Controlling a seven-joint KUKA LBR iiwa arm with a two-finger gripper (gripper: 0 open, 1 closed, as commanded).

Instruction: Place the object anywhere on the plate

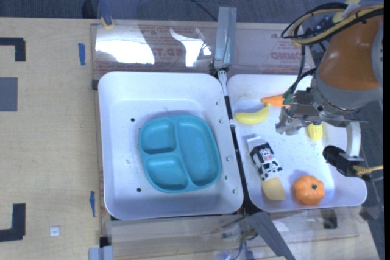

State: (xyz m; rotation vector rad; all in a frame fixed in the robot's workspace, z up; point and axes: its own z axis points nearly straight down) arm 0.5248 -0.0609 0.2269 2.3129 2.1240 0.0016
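In the camera view, the arm reaches in from the right over the right bin [356, 192], and the gripper [297, 122] hangs low near that bin's upper middle. Whether the claw is open or closed cannot be told from here, and nothing is visibly caught in it.

The candidates for picking lie around it: a toy banana [253, 115] just to its left, a toy carrot [274, 100] near its upper left, a small yellow piece [315, 131] just to its right, a cow-print milk carton [265, 160] lower down, a pale yellow block [274, 189] touching the carton's lower end, and an orange toy pumpkin [309, 189] beside that.

The blue sectioned plate [180, 152] sits in the middle of the left bin [116, 94], well apart from the gripper.

The step in hand looks like the pick. To do it well, the arm should centre on one object only, probably the banana or carrot, descend squarely, confirm a hold, then lift clear of the ridge between the bins before crossing to the plate.
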